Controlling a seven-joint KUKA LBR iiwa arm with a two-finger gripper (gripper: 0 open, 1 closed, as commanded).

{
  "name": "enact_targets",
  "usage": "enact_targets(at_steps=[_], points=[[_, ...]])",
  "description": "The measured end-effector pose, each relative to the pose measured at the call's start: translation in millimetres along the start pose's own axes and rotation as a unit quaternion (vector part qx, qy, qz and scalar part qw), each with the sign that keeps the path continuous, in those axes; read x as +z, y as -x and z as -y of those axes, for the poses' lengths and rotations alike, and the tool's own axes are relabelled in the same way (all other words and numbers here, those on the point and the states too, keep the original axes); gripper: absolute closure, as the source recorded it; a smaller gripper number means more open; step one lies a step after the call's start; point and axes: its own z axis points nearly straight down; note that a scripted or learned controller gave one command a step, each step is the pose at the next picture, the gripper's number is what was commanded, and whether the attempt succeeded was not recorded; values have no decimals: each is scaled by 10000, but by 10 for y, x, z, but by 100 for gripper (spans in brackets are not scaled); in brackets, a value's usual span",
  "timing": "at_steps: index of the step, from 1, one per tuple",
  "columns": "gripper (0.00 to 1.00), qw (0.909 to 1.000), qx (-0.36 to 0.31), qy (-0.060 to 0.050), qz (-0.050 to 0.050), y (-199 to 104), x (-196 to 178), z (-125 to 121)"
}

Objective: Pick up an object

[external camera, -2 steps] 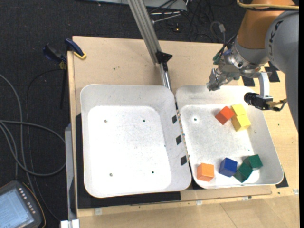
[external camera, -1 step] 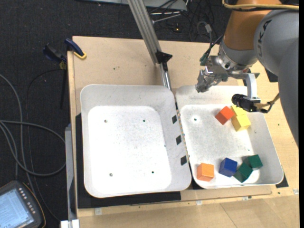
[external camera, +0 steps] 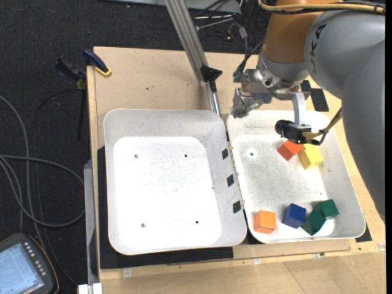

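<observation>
My gripper (external camera: pixel 241 109) hangs over the far left corner of the right bin (external camera: pixel 257 182), near the ridge between the two bins, with nothing seen between its fingers. In the right bin, an orange-red block (external camera: pixel 289 149) and a yellow block (external camera: pixel 310 157) lie together near the far side. Along the near edge sit an orange cube (external camera: pixel 264 221), a blue cube (external camera: pixel 294 215) and two green blocks (external camera: pixel 322 215). The gripper is well away from all of them.
The left bin (external camera: pixel 116 164) stands beside the right one. A slanted metal rod (external camera: pixel 190 35) runs down to the bins' far edge. A small black camera unit (external camera: pixel 286 129) on a white bracket hangs by the wrist. Cables and a blue clamp (external camera: pixel 76 69) lie to the left.
</observation>
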Motion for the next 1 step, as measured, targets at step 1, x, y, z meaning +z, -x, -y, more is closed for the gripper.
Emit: enact_targets(at_steps=[1], points=[[100, 10000, 7, -14, 5, -444, 35, 50]])
